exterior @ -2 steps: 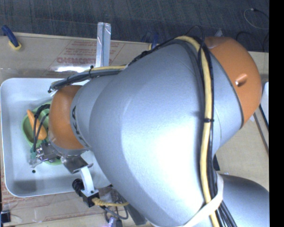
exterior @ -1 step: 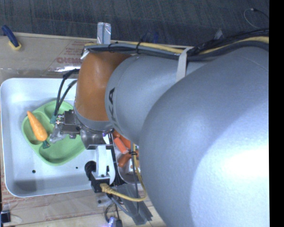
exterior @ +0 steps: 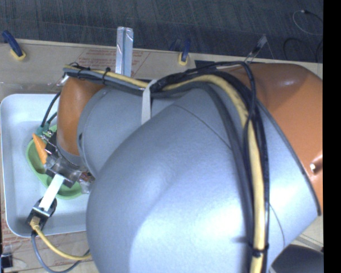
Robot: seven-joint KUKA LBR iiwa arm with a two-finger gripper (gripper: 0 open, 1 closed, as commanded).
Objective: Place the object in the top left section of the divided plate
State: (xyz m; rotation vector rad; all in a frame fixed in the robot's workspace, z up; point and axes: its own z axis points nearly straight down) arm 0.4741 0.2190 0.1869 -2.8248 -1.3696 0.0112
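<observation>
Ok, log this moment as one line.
arm: over left bin | green divided plate: in bin, mostly hidden | orange object: on plate | grasp: unclear

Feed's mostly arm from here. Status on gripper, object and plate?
Gripper low over green plate in left bin. Orange object at plate's left rim, section unclear. Arm blocks the rest.

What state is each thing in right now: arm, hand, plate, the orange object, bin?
Arm: reaching in over the left bin, covering most of the bench.
Hand: low over the green plate; grip not readable.
Green plate: flat in the bin, mostly covered.
Orange object: lying at the plate's left edge.
White bin: holds the plate.
</observation>
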